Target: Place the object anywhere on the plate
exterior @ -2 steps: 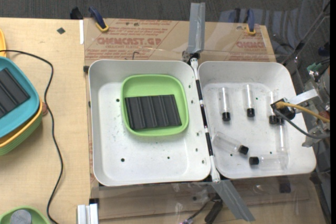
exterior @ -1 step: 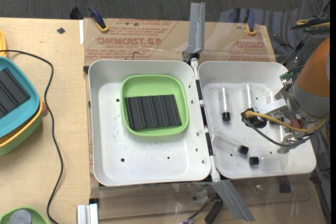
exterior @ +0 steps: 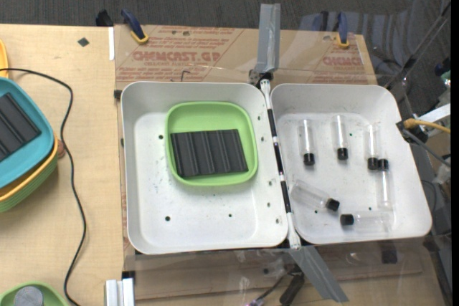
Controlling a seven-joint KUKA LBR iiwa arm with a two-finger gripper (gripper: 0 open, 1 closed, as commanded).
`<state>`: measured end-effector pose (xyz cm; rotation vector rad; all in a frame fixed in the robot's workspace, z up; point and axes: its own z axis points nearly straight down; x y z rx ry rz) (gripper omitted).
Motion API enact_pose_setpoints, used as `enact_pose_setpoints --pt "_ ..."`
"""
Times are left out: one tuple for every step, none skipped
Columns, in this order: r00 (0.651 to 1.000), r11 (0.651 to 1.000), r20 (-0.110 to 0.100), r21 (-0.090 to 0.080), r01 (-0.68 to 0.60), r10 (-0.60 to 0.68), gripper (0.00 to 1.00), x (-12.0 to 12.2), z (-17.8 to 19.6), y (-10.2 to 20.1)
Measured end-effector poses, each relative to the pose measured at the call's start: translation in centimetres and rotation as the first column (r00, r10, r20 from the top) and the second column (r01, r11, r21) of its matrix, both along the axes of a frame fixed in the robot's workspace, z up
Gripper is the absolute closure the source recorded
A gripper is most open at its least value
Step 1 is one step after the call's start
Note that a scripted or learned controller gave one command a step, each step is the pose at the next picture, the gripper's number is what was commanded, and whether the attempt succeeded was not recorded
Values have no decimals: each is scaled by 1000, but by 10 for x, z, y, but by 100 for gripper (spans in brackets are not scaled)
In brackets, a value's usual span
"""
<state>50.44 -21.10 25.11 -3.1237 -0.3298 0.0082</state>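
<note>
Clear plastic tubes lie in the bin on the arm's side, green plate beyond; end effector state cannot be told.

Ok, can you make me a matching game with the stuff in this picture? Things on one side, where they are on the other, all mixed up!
Things:
1. green plate
2. dark ridged block
3. clear tubes with black caps
4. black cable

Places:
A. lying in the right bin
B. lying on the wooden bench, left of both bins
C. sitting in the left bin
D. lying on top of the plate

Pairs: 1-C, 2-D, 3-A, 4-B
</note>
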Motion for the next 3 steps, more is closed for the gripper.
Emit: enact_pose_setpoints --pt "1000 1000 -1 1 7 -7 0 -27 10 48" --pt "1000 1000 0 0 9 -9 0 -27 -27 95" --pt "1000 1000 0 0 10 -10 0 -27 -46 151"
